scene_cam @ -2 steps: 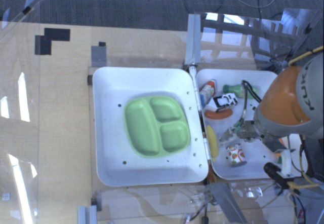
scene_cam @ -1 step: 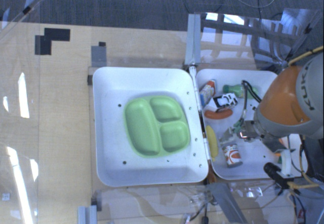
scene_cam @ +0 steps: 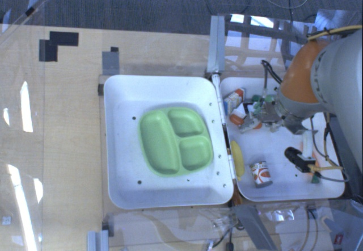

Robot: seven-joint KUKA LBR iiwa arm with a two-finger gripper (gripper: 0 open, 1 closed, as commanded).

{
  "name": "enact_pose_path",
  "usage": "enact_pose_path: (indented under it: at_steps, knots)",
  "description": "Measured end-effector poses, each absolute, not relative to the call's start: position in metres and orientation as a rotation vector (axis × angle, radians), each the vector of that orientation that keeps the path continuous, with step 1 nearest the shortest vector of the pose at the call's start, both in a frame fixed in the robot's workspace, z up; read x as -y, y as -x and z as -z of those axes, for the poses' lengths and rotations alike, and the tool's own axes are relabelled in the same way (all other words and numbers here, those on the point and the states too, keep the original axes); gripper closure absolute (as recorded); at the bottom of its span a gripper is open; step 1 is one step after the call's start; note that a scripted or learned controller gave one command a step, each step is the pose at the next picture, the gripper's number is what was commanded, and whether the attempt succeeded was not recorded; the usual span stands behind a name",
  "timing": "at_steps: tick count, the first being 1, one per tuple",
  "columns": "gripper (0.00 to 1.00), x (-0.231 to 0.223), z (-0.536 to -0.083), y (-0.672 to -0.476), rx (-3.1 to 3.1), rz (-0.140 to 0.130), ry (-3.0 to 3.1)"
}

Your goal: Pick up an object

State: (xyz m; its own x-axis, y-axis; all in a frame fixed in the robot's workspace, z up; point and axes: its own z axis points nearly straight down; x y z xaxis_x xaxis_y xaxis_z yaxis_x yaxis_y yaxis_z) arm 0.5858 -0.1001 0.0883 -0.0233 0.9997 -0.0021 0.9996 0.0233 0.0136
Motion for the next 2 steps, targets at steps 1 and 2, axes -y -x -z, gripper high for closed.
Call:
enact_pose_path:
  at_steps: [1,2]
  knots:
    - [0.0,0.108,-0.086,-0.637,-2.195,0.007,-2.259]
    - [1.0,0.107,-0.098,-0.64,-2.2,0.001,-2.24]
